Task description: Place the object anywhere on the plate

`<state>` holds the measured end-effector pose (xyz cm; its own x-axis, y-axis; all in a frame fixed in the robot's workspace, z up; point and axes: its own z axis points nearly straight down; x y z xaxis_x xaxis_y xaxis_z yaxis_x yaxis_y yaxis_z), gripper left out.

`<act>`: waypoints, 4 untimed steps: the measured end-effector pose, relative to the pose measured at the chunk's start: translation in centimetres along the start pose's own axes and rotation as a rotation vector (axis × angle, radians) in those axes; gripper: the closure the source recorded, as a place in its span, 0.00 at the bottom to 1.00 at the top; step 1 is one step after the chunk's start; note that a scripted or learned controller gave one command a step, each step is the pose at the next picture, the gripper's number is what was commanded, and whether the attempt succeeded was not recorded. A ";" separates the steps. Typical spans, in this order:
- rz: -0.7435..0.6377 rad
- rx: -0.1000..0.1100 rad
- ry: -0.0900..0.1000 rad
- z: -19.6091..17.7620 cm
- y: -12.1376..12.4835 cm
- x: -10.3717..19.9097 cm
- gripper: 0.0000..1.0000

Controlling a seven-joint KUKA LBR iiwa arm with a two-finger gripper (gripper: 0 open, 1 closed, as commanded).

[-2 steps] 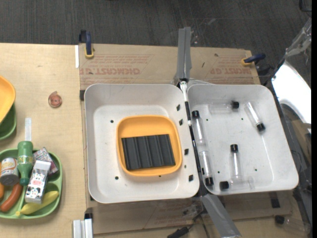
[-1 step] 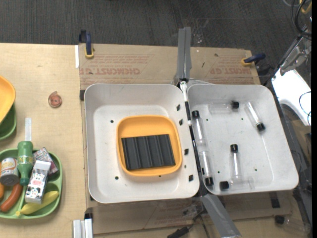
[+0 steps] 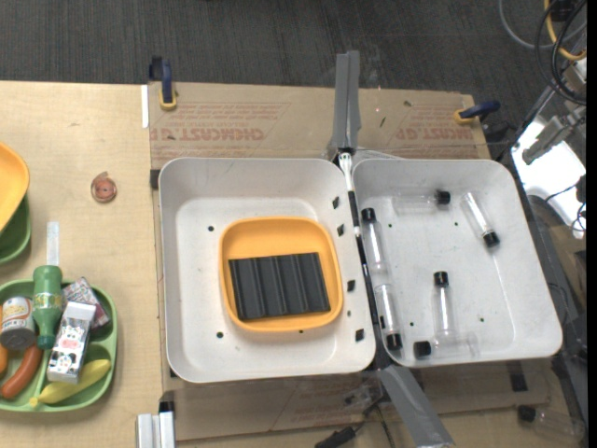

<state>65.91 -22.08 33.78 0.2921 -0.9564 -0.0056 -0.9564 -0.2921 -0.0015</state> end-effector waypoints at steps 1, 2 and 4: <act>-0.363 -0.001 -0.001 4.4 -0.5 -1.3 0.00; -0.686 0.000 0.003 2.7 -0.5 -1.3 0.00; -1.077 0.001 0.002 5.1 -0.4 -1.0 0.00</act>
<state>66.00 -20.99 28.63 0.9805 -0.1963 0.0010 -0.1963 -0.9805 -0.0054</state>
